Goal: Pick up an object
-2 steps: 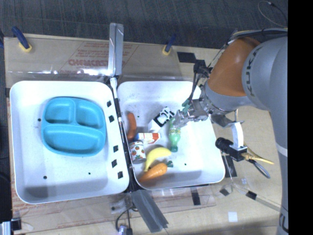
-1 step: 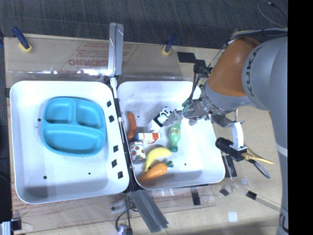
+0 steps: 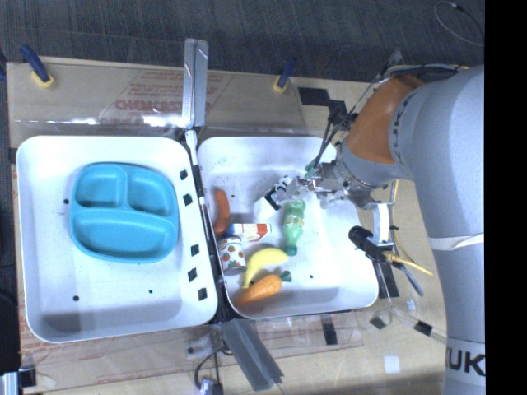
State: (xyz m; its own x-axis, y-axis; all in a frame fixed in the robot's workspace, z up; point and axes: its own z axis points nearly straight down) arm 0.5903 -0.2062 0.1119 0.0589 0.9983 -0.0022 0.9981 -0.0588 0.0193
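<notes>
Green bottle [image 3: 292, 225] partly under end effector [image 3: 288, 189], grip state unclear, carrot [image 3: 259, 289] at bin [image 3: 346, 290] edge

The grey arm [image 3: 440, 155] reaches in from the right, its orange band [image 3: 375, 130] just behind the wrist and the jaws' mount; finger spread unclear.

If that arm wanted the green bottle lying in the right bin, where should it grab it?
Probably across the middle of the green bottle, coming straight down from above. It lies flat and runs lengthwise up and down the right bin, so its narrow width suits two fingers. Its right side faces bare bin floor; the banana crowds its lower end, so avoid that end.
</notes>
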